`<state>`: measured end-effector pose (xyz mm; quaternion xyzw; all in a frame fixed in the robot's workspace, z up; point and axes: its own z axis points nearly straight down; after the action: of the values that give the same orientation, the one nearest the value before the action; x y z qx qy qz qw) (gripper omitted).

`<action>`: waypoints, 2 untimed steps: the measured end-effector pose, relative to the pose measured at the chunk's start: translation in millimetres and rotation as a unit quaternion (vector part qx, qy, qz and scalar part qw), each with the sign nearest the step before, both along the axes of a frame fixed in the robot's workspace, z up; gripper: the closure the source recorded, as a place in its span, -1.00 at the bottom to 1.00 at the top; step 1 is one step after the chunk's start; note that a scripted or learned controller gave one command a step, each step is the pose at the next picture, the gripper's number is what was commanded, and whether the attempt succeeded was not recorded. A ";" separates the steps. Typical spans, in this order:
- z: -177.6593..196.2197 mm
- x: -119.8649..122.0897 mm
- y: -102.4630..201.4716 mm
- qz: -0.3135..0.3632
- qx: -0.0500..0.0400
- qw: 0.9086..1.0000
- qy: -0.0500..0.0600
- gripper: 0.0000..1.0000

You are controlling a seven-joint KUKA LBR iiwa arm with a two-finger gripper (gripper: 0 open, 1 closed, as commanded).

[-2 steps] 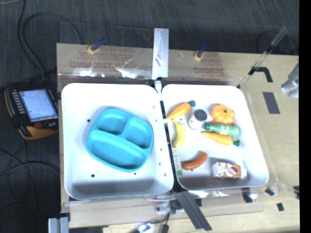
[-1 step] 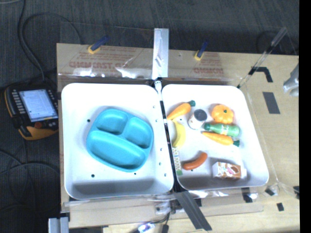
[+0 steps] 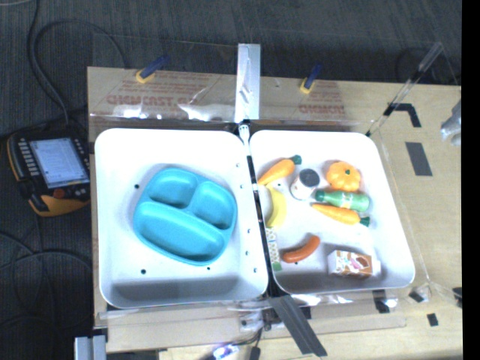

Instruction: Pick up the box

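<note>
The box (image 3: 353, 263) lies on its side in the near right corner of the right bin (image 3: 394, 223), just right of a sausage (image 3: 299, 249) and apart from the carrots, bottle and pumpkin (image 3: 343, 176) farther back. A blue divided tray (image 3: 185, 214) sits in the left bin (image 3: 112, 223) on the counter (image 3: 435, 201). The claw's state cannot be told.
</note>
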<state>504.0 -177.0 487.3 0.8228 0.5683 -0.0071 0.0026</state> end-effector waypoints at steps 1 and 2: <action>9.0 0.8 -0.3 0.000 -0.001 1.000 0.001 1.00; 18.1 1.7 -0.6 0.000 -0.002 1.000 0.001 1.00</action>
<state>505.7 -177.6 505.4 0.8229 0.5681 -0.0094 0.0041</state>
